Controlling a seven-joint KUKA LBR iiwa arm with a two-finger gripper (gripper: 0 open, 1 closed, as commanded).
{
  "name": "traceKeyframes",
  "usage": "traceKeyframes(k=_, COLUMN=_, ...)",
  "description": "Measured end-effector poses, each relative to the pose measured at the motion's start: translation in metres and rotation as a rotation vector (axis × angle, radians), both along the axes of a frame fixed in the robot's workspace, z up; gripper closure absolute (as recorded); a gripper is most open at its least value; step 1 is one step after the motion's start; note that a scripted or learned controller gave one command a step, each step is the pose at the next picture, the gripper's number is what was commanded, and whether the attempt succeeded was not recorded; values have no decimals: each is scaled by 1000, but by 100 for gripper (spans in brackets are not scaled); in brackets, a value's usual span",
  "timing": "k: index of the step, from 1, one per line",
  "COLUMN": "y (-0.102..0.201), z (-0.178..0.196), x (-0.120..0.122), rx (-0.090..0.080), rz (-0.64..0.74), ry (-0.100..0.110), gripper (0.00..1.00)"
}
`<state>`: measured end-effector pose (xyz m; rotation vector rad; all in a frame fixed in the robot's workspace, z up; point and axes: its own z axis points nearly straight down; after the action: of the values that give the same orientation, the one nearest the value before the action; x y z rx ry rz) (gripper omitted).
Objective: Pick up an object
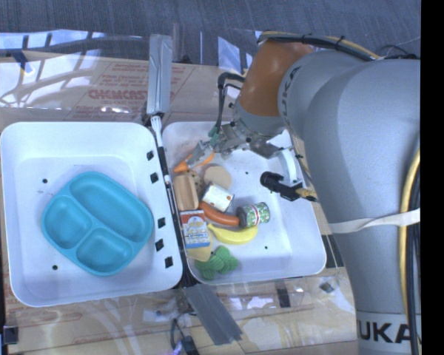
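Across two bins (29,161): one blue tray (96,222), one banana (235,234).

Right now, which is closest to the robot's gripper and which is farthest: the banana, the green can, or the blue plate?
Seen from the camera above, measured from the gripper at the top of the right bin:
1. The green can, below it and a little to the right.
2. The banana, lower in the same bin, just past the can.
3. The blue plate, far off in the left bin.

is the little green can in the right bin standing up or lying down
Lying down. The green can rests on its side on the right bin's floor, one round end facing left, beside the banana and hot dog.
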<state>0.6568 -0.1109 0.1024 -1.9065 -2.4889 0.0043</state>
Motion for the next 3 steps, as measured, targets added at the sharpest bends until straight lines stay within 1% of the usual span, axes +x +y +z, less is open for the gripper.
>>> traceKeyframes(k=1, y=6, z=-11, x=-1, rx=-2, rz=-190, ry=0, gripper=0)
traceKeyframes(k=2, y=-5, z=-11, x=-77, rx=-2, rz=-93, ry=-3, gripper=0)
traceKeyframes(k=3, y=-5, z=-2, x=-77, rx=-2, rz=-87, ry=-2, gripper=100)
